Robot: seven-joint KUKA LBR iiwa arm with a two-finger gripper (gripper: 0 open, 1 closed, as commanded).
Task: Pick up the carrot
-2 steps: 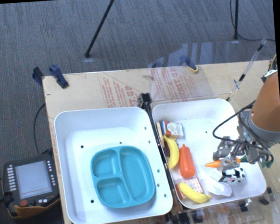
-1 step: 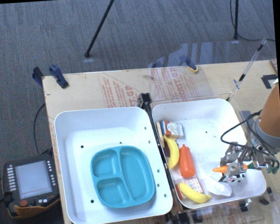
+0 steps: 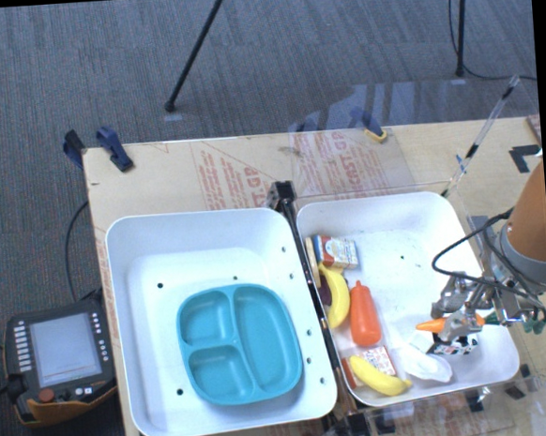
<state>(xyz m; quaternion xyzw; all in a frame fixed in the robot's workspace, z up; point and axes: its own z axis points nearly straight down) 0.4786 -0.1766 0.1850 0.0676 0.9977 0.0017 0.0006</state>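
The small orange carrot with a green stalk end (image 3: 432,325) appears clamped crosswise in the metal two-finger pincer (image 3: 453,321), seemingly just above the right white plastic bin (image 3: 395,214), so the grasp looks made and a clear lift remains.

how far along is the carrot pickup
Done: the gripper has reached the right bin and sits right at the carrot, near the bin's right side. In hand: the grasp itself; the small orange carrot pokes out at the gripper's left, but I cannot tell whether it is between the fingers. Left: a clear lift, since the carrot looks low over the bin floor.
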